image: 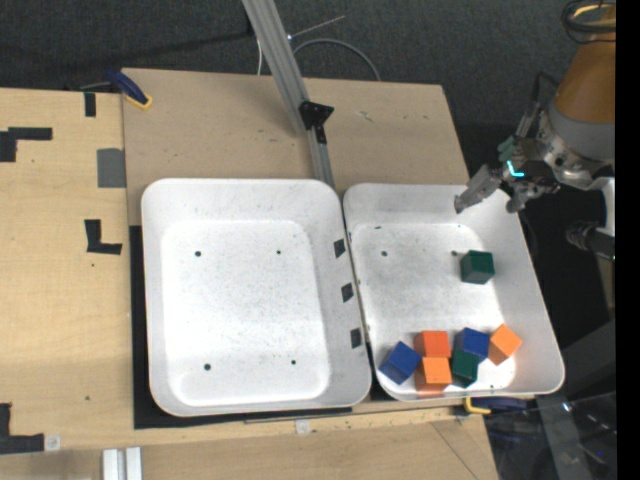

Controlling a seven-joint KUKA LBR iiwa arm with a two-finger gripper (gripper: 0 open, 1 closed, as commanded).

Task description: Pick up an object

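My gripper [495,194] hovers over the back right corner of the right bin [400,213], open with nothing between its fingers. A dark green cube [477,266] lies alone in that bin, a short way in front of the gripper. Along the bin's front edge sits a cluster of cubes: a blue one [400,361], two orange ones [433,344] [435,371], another blue one [473,342], a dark green one [464,367] and an orange one [505,342] at the right.
The left bin [150,203] stands beside the right one. A slanted metal pole [285,58] rises from a bracket behind the bins' shared edge. A blue and yellow clamp [130,87] lies at the bench's back left.
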